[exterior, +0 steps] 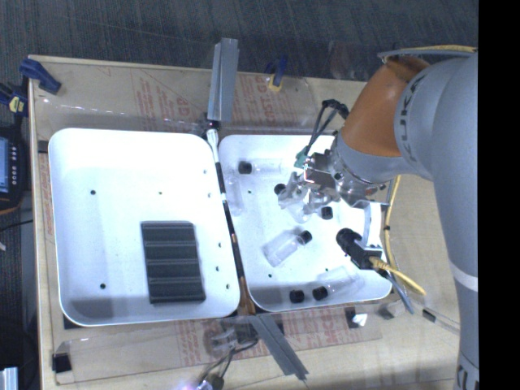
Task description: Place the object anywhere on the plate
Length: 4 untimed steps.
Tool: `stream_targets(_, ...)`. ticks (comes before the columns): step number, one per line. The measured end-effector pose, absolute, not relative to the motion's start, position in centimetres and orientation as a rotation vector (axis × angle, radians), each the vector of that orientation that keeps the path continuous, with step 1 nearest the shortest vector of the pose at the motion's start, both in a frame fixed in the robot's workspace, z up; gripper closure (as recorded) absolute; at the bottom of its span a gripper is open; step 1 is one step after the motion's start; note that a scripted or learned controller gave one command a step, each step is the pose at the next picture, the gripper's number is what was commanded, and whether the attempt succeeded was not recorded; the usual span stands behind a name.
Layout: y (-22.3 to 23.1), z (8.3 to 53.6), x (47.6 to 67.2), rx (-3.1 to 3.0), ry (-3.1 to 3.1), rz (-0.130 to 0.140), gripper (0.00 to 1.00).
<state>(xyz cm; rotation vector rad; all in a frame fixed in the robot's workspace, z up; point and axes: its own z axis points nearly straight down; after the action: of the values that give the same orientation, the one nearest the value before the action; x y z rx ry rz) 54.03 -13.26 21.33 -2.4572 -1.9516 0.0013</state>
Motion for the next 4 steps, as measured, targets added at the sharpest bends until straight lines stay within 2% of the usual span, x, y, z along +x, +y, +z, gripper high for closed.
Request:
stream_targets(1, -3.1, 20.2, 64.3, -2.679, -1.634, 0.005, 1.0)
stream_targets(2, 8.4, 22.7, 62.1, -2.681, -1.629, 0.005, 1.0)
stream_targets(3, 11.8, 9.3, 53.0, -2.607, -1.743, 0.004, 1.0)
stream_targets(4, 11.5, 10.0, 57.5, -1.688, -2.65, 0.0, 1.0)
